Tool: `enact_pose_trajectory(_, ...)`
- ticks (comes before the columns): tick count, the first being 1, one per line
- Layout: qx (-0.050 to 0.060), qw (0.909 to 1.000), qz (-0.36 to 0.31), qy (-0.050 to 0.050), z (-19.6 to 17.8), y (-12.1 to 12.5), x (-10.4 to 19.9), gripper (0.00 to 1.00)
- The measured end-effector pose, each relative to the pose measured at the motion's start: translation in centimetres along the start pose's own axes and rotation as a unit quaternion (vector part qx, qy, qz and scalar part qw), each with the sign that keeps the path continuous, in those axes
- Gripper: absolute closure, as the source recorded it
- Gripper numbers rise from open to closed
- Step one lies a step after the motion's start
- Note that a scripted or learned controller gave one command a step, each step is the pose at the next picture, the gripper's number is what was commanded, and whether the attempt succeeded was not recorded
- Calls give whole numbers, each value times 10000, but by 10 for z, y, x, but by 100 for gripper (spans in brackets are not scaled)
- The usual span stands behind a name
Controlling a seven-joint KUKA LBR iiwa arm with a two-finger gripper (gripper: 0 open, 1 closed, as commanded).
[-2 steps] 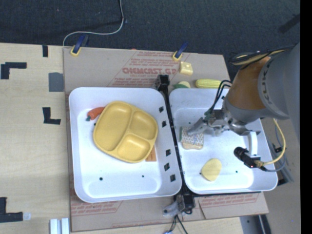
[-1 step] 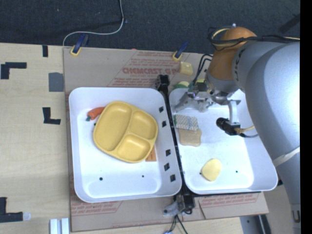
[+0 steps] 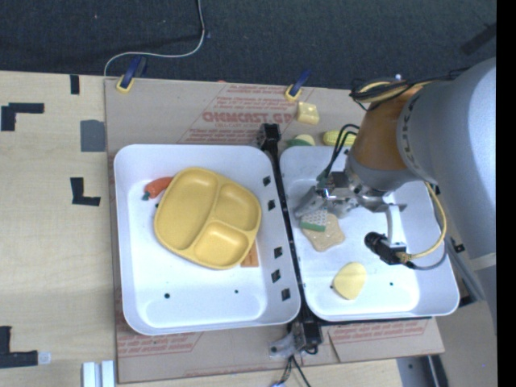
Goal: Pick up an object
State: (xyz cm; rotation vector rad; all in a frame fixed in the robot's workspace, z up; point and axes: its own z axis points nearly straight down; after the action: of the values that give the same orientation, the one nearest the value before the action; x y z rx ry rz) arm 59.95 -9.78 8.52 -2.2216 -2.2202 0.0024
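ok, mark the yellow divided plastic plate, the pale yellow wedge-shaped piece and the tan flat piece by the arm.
yellow divided plastic plate [image 3: 208, 216], camera view, its centre ridge.
pale yellow wedge-shaped piece [image 3: 350, 281], camera view, its middle.
tan flat piece [image 3: 324, 234], camera view, its exposed lower half.

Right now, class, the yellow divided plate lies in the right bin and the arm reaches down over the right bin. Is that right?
Not quite. The camera view shows the yellow divided plate in the left bin, not the right. The arm does reach down over the right bin.
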Motion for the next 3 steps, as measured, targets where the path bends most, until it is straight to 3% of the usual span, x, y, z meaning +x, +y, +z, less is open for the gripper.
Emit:
enact_pose_trajectory(1,-8,10000,-9,4,0,15,-1,0)
enact_pose_trajectory(2,-17,10000,-7,-5,0,-14,-4,0)
enact_pose_trajectory(3,-15,10000,-5,-4,0,-12,-3,0)
